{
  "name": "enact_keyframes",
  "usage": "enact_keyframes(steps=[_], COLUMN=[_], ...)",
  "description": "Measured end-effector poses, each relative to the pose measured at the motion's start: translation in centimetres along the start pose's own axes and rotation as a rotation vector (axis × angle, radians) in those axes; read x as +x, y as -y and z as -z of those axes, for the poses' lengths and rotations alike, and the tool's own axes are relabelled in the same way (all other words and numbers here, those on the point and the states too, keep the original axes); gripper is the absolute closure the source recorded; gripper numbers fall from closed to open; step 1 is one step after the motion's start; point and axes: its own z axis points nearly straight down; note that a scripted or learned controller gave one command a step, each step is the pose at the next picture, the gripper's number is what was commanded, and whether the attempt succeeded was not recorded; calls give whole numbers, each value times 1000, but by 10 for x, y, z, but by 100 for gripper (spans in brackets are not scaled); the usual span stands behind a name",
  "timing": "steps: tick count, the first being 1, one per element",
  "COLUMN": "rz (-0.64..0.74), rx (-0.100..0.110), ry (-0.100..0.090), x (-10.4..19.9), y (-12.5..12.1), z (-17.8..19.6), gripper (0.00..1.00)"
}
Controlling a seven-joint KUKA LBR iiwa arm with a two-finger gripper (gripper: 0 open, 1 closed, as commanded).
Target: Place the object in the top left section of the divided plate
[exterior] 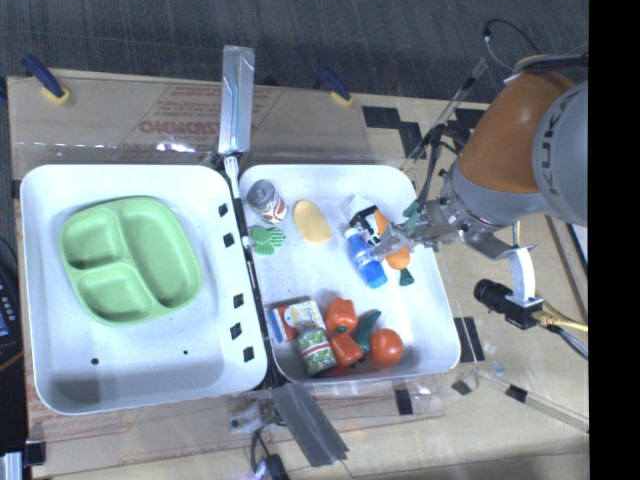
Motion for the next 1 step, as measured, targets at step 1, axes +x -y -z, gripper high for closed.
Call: enact_keyframes(steps=[1], rz=[184], rx=[-13], ry=[8], x=[-39], y=[-46], z=[-105], gripper=[100])
